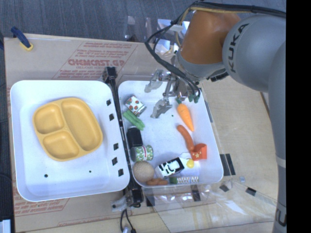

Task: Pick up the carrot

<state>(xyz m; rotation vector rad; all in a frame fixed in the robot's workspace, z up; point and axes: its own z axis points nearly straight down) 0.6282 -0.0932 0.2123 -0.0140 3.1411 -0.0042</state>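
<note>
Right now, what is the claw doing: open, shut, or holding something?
Claw: open, holding nothing; it hangs over the right bin, just left of the carrot.

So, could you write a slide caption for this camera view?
Grey arm's gripper hovers left of the orange carrot in the right white bin.

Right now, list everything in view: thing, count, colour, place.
bins: 2, white, side by side on the bench
divided plate: 1, yellow, left bin
carrot: 1, orange, right bin, upper right
chili pepper: 1, red, below the carrot
green bean: 1, green, right bin, left side
dice-like cube: 1, white with dots, above the bean
can: 1, green, beside a black block
ball: 1, tan, right bin's near left corner
cow-print toy: 1, black and white, near edge
arm: 1, grey with orange band, from right
gripper: 1, metal, over right bin beside the carrot
</note>
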